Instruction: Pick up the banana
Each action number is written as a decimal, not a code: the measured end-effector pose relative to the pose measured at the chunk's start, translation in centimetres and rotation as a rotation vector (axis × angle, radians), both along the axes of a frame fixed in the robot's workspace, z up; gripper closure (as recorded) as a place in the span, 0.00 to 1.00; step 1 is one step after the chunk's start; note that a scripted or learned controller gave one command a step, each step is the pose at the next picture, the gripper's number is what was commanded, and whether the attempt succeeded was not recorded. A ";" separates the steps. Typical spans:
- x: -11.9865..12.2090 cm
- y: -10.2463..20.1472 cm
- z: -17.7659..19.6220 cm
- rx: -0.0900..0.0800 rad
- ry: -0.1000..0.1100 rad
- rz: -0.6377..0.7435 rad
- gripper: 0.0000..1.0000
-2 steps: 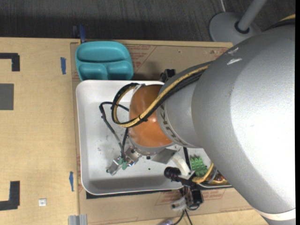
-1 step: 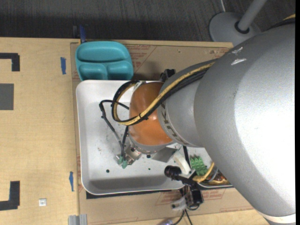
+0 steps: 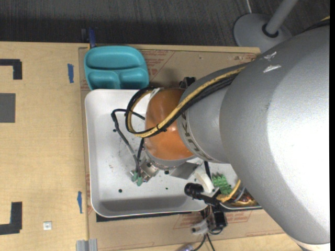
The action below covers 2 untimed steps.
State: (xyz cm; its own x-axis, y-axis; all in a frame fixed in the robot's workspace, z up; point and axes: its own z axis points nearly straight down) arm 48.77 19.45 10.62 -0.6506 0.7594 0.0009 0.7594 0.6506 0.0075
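Grey arm casing (image 3: 272, 140) takes up most of your right side, and the orange band (image 3: 165, 124) above the wrist hangs low over the left white bin (image 3: 99, 140). You are placed this way, I judge, because the program has sent the wrist down into that bin to search or grasp. The gripper (image 3: 140, 175) sits under the wrist near the bin floor; whether it is open or closed, and whether it has anything, you cannot tell from this slant, since the wrist and black cables (image 3: 123, 127) cover it. No banana can be made out; it may lie hidden beneath the arm, so treat its place as unknown. A teal tray (image 3: 116, 69) sits just beyond the far edge of the bin, touching or nearly so.

Below all this is a tan cardboard-coloured bench (image 3: 42, 140) with black tape marks (image 3: 13, 69) and small blue tape strips (image 3: 70, 73) along the bin's left. Beyond the far edge, dark carpet (image 3: 131, 9) runs across, and a grey stand base (image 3: 256, 30) rests on it at far right.
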 end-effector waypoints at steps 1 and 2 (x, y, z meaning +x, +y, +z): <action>0.1 0.0 1.0 0.001 -0.003 -0.001 1.00; 0.1 0.1 2.0 0.002 -0.005 -0.001 1.00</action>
State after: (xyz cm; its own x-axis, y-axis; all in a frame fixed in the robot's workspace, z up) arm 48.89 19.54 12.59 -0.6498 0.7601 -0.0007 0.7600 0.6498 0.0129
